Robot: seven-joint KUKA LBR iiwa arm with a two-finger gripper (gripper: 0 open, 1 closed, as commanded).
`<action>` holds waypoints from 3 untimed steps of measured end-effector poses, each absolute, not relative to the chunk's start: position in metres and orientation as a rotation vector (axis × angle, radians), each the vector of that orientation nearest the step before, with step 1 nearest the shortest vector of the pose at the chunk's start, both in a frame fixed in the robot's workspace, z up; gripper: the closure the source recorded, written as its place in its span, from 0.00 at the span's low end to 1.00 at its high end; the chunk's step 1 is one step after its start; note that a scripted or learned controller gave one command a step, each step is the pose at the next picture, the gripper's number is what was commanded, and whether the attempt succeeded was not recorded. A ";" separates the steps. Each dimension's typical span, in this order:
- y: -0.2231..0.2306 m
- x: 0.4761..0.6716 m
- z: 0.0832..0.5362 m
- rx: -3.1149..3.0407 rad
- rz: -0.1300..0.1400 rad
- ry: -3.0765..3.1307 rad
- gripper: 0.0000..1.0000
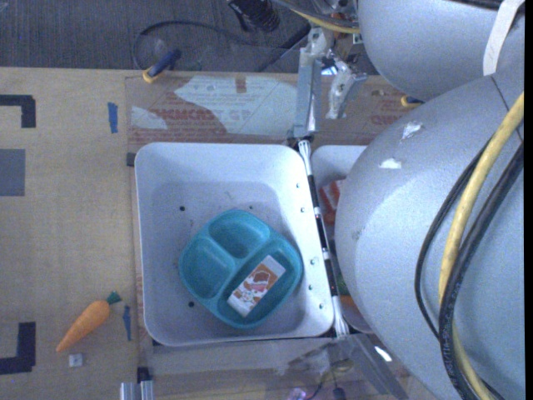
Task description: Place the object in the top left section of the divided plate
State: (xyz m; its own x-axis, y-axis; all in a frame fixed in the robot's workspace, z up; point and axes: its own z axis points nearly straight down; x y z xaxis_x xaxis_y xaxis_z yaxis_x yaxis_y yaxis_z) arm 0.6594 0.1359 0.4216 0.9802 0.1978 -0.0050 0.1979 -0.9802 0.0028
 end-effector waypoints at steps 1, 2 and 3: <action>0.109 0.661 0.431 3.108 -0.008 0.435 0.00; 0.120 0.587 0.300 3.095 -0.018 0.525 0.00; 0.113 0.588 0.169 3.085 -0.019 0.590 0.00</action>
State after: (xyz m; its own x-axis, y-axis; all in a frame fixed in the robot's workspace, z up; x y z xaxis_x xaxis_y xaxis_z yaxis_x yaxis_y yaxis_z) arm 0.5883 0.1132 0.1695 0.9294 0.3689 -0.0120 0.3689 -0.9295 -0.0021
